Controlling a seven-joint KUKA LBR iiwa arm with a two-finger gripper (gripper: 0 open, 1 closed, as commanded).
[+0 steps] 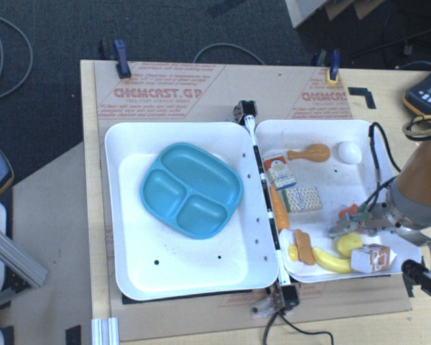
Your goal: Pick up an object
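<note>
Low at the frame's right, my gripper (345, 225) sits down in the right bin (312, 129) among smooth plastic toy foods, beside the curved yellow banana (327, 259); whether its fingers are apart or together I cannot tell. Nothing appears lifted, so the pick remains outstanding. A glossy blue compartment plate (192, 190) occupies the left bin (129, 214).

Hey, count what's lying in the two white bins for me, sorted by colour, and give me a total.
Blue: 1, plate in the left bin
Yellow: 2, banana, lemon
White: 1, egg
Orange: 1, carrot
Tan: 1, drumstick
Mixed or unclear: 4, carton, sponge, box, strip
Total: 10
</note>
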